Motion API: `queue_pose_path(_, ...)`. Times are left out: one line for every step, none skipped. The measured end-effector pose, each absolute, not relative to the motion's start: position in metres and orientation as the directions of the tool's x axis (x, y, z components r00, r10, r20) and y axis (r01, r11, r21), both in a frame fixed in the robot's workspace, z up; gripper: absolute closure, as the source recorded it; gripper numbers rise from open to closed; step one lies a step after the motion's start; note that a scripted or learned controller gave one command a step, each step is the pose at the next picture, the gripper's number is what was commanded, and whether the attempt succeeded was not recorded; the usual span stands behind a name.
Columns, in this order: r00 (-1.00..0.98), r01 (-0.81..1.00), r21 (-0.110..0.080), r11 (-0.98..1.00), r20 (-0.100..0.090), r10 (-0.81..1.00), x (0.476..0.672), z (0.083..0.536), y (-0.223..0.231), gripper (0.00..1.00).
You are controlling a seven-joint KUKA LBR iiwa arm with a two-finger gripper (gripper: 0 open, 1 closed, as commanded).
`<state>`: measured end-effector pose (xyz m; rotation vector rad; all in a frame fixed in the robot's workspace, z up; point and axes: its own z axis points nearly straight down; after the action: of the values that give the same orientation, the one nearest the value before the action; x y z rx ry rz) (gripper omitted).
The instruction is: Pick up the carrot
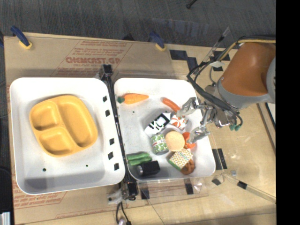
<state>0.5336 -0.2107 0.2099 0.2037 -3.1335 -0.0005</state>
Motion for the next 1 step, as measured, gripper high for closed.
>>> queue_pose_path(-0.949, 0.315, 0.000, 0.949, -0.005, 0.315, 0.5779, 0.2359, -0.1928, 0.00)
